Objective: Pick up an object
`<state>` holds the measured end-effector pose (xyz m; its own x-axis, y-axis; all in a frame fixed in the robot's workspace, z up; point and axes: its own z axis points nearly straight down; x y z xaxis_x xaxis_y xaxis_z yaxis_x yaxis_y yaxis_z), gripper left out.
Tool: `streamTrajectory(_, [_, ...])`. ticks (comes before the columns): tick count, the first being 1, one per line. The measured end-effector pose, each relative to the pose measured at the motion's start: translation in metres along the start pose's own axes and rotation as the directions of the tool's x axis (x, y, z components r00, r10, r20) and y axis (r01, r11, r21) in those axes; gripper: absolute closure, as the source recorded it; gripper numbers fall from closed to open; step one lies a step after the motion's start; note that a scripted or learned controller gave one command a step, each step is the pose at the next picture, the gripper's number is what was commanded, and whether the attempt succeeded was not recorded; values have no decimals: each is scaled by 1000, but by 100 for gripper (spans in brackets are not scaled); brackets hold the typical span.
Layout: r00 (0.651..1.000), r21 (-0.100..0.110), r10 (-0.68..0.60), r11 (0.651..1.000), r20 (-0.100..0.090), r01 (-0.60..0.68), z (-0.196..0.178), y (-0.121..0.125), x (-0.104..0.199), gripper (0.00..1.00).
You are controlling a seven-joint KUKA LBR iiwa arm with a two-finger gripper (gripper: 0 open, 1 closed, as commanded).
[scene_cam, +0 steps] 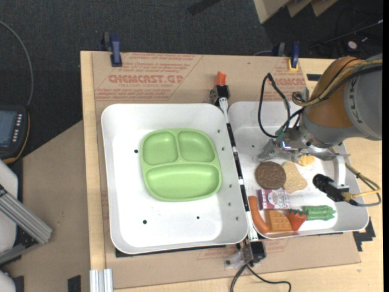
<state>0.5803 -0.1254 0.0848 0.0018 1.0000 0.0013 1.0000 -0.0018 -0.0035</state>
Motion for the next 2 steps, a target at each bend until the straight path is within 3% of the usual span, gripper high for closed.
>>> streamTrajectory(1, [1000, -8, 0, 1000, 4, 0, -1, 45, -39, 0])
streamTrajectory(2, [1000, -11, 1, 1000, 7, -1, -36, 72, -94, 0])
